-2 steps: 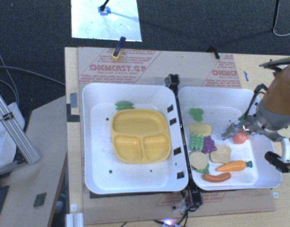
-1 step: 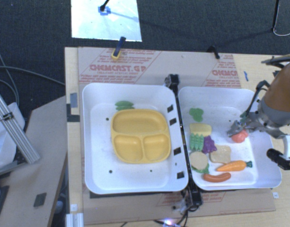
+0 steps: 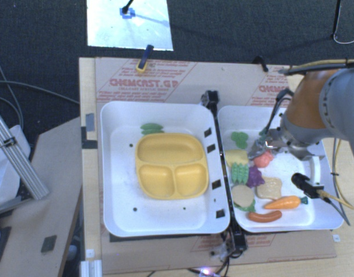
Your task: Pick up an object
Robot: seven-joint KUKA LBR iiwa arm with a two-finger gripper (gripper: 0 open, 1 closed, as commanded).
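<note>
The gripper (image 3: pixel 259 151) is low in the right bin (image 3: pixel 321 218), its fingers touching a pink toy (image 3: pixel 262 160); whether they clasp it I cannot tell. Just left of the fingers lie a yellow block (image 3: pixel 235 157) and green toy (image 3: pixel 239 138), and below them a purple toy (image 3: pixel 255 177), bread slice (image 3: pixel 269 188) and carrot (image 3: pixel 283 202).

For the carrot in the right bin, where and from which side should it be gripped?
Grip the carrot across its thick orange middle, coming straight down from above. It lies flat, running left to right, with the sausage close below it and bread just above, so the fingers have little room.
</note>
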